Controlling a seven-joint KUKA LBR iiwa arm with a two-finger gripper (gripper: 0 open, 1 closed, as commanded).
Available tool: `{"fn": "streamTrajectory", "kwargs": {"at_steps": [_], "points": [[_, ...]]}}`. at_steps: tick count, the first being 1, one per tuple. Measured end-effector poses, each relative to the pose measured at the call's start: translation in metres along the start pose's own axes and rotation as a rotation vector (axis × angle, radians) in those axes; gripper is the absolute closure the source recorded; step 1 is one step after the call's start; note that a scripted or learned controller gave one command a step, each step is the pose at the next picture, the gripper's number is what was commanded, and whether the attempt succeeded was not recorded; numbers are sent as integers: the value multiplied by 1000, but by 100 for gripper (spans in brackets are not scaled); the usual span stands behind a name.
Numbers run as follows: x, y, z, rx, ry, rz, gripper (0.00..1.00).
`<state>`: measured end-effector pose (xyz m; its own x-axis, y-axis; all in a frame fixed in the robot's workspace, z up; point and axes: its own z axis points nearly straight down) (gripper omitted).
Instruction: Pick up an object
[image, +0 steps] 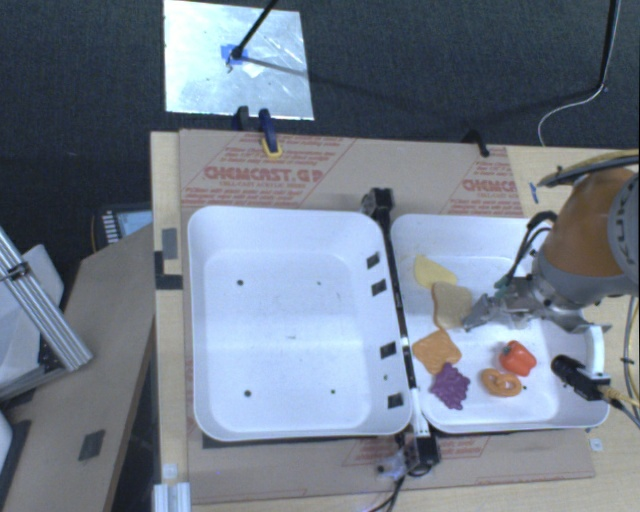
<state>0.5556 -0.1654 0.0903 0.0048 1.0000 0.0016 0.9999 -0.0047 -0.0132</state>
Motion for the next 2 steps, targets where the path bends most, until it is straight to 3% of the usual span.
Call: {"fn": "streamTrajectory", "kwargs": {"at_steps": [1,2], "points": [[3,6,-19,-16,-3,-7,100],[34,-20,-209,-22,-3,-11,100]]}}
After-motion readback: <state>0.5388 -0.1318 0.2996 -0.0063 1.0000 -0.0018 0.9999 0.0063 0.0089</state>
